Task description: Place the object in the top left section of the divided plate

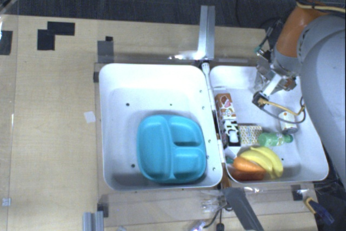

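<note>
A blue divided plate [172,149] lies in the lower middle of the left bin [124,89], with nothing in its sections. My gripper [268,83] hangs over the upper part of the right bin [308,165], far right of the plate. Nothing shows between it and the bin floor. Below it lie a brown and white packet [224,104], a black and white packet [232,131], a speckled tan pad [249,133], a green bottle [274,139], a bunch of yellow bananas [263,159] and an orange carrot [247,166].
A metal divider post [207,35] stands at the back between the two bins. The right bin's objects crowd its lower left half. Black marks [54,33] sit on the bench at the far left.
</note>
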{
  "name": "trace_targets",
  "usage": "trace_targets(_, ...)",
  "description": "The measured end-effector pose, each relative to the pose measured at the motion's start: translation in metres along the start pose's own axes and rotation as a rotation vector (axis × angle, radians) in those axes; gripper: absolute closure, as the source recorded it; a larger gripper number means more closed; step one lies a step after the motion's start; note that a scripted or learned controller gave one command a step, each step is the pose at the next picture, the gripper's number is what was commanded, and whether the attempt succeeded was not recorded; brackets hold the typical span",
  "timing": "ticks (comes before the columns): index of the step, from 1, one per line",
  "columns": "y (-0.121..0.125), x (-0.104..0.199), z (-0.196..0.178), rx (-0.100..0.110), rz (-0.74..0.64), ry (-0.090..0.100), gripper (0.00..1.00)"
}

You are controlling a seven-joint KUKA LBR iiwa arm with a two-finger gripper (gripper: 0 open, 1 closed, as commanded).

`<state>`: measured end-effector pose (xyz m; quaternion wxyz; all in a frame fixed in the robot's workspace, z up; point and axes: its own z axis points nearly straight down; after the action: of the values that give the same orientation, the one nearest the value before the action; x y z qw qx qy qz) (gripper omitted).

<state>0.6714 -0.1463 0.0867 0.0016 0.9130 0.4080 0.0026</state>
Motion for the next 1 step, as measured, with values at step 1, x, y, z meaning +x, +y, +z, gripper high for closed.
trace_targets(1,-0.025,0.0117,-0.1227,0.001,-0.39,-0.001,1.0)
